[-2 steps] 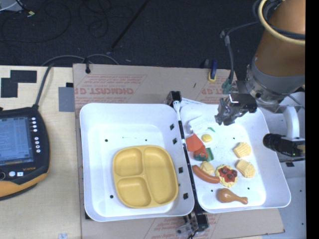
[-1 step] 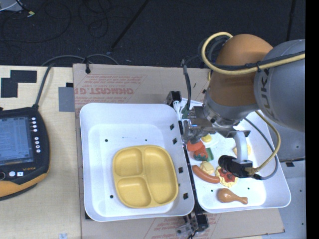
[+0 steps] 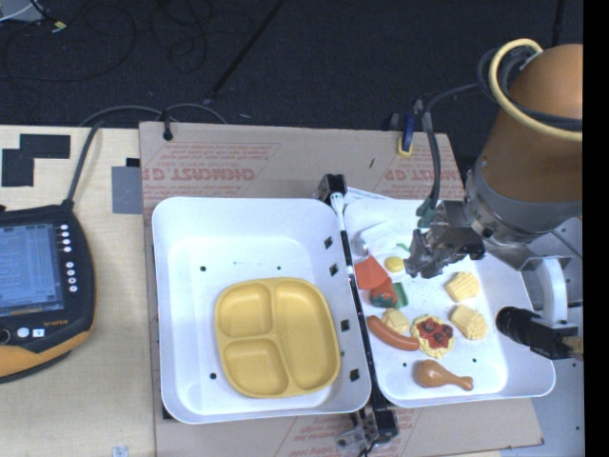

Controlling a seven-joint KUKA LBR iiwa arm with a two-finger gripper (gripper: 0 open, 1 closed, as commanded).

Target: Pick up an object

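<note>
My gripper (image 3: pixel 423 258) hangs over the upper middle of the right bin (image 3: pixel 519 374), on the grey arm with its orange band (image 3: pixel 547 84). Toy food lies under and around it. A small yellow piece (image 3: pixel 394 265) sits just to its left, with a red wedge (image 3: pixel 370 274) and a green piece (image 3: pixel 386 297) lower left. Two corn cobs (image 3: pixel 463 286) (image 3: pixel 469 323) lie to its lower right. A pizza slice (image 3: pixel 435 334), a sausage (image 3: pixel 391 333) and a chicken drumstick (image 3: pixel 442 377) lie nearer the front.
The left bin (image 3: pixel 190 246) holds a yellow divided plate (image 3: pixel 276 336). A black divider rail (image 3: pixel 344 284) runs between the bins. A teach pendant (image 3: pixel 38 284) rests on the bench at far left. A black cylinder (image 3: pixel 528 331) juts in at the right bin's edge.
</note>
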